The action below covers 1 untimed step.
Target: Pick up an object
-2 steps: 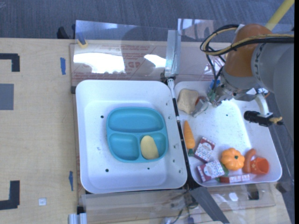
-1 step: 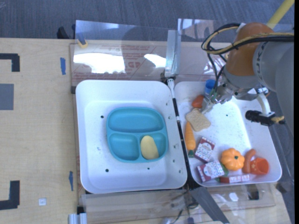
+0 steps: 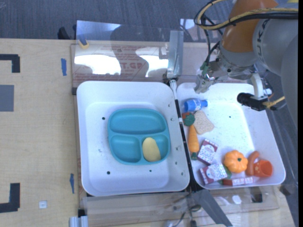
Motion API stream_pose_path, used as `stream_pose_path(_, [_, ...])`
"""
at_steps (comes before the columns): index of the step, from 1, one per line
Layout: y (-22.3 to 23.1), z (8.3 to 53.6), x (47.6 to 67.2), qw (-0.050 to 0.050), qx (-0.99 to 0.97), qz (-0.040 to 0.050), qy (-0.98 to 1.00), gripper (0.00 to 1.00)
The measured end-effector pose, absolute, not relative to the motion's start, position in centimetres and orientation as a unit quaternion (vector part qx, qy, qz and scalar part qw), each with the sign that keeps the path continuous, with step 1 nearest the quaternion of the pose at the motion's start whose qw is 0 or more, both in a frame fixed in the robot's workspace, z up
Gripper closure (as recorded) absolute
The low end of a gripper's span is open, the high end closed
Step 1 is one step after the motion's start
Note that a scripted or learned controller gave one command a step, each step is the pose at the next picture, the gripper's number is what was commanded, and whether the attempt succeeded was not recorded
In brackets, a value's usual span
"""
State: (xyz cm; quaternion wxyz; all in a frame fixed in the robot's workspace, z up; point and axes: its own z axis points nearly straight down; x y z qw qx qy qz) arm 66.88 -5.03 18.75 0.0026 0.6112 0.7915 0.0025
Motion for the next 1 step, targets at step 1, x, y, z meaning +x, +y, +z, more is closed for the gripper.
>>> stream_pose_path(1, [-5.26, 18.24, 66.65, -0.001, 0.612, -0.0009, 0.791, 0.0])
